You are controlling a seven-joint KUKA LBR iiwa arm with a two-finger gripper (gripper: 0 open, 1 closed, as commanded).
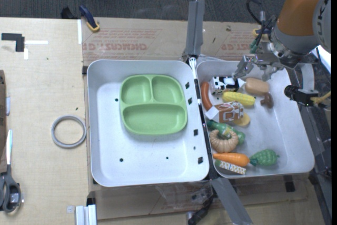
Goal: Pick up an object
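Red lettering is running across the cardboard sheet (137, 42) lying on the desk (42, 92), well to the left of the gripper (256, 64); it is showing upside down and too blurred to spell out with certainty, and no other text is showing clearly enough to read

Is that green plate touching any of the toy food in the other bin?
Apart. The camera view shows the green plate alone in the left bin, with the bin walls between it and the toy food in the right bin.
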